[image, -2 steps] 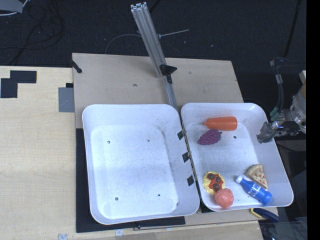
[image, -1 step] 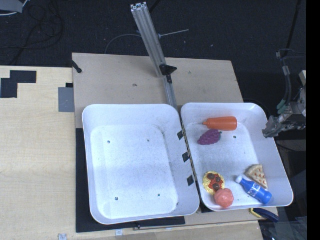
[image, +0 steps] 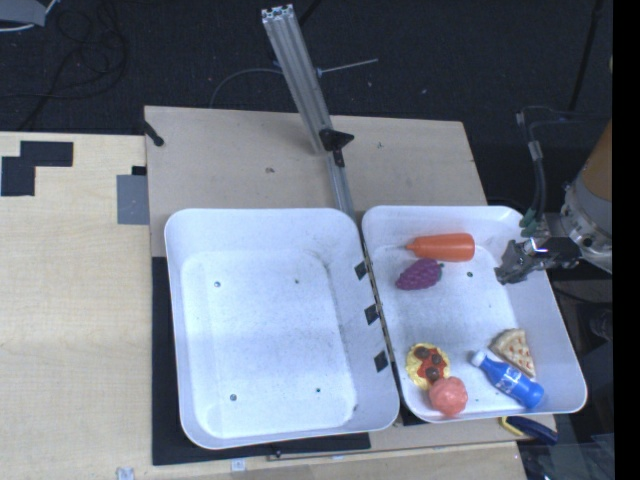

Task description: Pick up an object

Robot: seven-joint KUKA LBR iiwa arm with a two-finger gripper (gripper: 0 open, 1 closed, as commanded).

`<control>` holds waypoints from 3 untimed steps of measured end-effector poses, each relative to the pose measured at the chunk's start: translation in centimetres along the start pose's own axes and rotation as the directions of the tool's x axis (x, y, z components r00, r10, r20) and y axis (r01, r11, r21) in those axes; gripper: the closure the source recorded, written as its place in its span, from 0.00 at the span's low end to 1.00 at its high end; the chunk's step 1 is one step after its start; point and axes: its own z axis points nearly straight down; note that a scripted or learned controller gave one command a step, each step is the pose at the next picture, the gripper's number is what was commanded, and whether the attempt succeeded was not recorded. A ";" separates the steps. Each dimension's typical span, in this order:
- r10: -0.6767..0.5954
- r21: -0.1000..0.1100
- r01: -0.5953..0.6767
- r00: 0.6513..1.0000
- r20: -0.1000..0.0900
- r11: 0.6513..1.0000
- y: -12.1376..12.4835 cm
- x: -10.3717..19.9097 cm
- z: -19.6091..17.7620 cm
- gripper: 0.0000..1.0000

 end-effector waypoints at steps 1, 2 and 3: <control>-0.001 0.000 0.001 1.000 0.000 1.000 0.1 5.4 0.2 1.00; 0.000 0.002 0.000 1.000 0.000 1.000 1.1 10.2 2.2 1.00; 0.000 0.001 0.000 1.000 0.000 1.000 1.4 14.4 2.8 1.00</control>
